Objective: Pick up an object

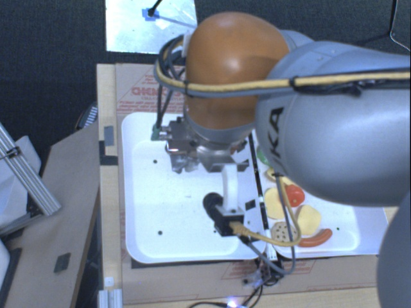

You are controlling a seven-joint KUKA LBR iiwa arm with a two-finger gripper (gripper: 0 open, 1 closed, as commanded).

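My gripper point(182, 163) hangs over the back half of the left bin point(148, 236), under the orange wrist band; the arm's bulk hides most of it. Nothing shows on the bare white floor of the left bin beneath it. In the right bin point(350, 239) lie a red round item point(295, 196), a pale yellow piece point(309, 217), a brown speckled disc point(279, 231) and a long red item point(315, 238) near the front wall. A bit of green point(262, 154) peeks out beside the arm.
The grey arm covers most of the right bin. A divider point(260, 201) runs between the two bins. A cardboard sheet point(138, 95) lies under the bins, and a metal frame point(29, 181) stands at the left.
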